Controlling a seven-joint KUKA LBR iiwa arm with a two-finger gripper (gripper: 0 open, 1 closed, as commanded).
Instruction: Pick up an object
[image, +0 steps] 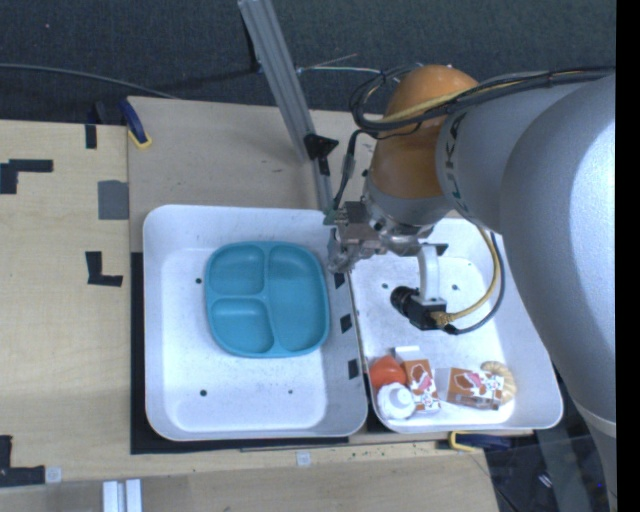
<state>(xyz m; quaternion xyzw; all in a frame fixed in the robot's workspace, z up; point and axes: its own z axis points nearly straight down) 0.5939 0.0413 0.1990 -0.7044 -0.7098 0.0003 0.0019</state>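
Wooden bench (220, 170), two white bins (170, 300), hand (345, 245) above their shared rim, grip state indiscernible, teal plate (267, 300) nearby

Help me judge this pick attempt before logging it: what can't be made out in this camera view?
- Gripper: its state is hidden; the arm's wrist covers it from above.
- Right bin: its upper right part is covered by the arm.
- Packets and small items at the bin's near edge: too small to identify.
- Teal plate: fully visible.
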